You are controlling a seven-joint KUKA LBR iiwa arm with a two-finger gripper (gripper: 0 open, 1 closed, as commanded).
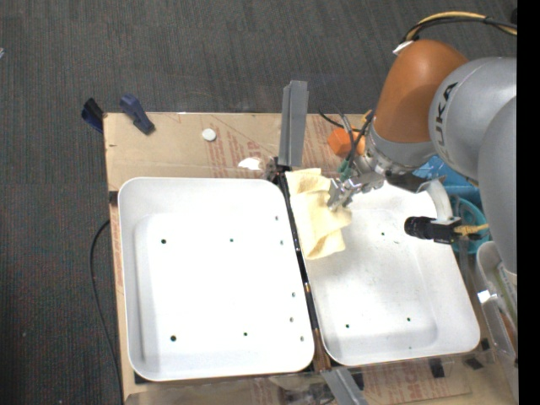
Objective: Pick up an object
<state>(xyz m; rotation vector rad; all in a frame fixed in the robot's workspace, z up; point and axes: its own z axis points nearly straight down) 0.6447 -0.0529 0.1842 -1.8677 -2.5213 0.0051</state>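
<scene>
In right bin (pixel 396 327), yellow cloth (pixel 325 230) lies lengthwise along left wall; tool (pixel 342 194) over its upper right edge, cloth extending down-left. Can't tell if tool clenched.

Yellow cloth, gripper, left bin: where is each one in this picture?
yellow cloth (pixel 321 228): camera view, on its lower folded part.
gripper (pixel 339 197): camera view, at its tip by the cloth.
left bin (pixel 211 289): camera view, on its bare floor.
</scene>
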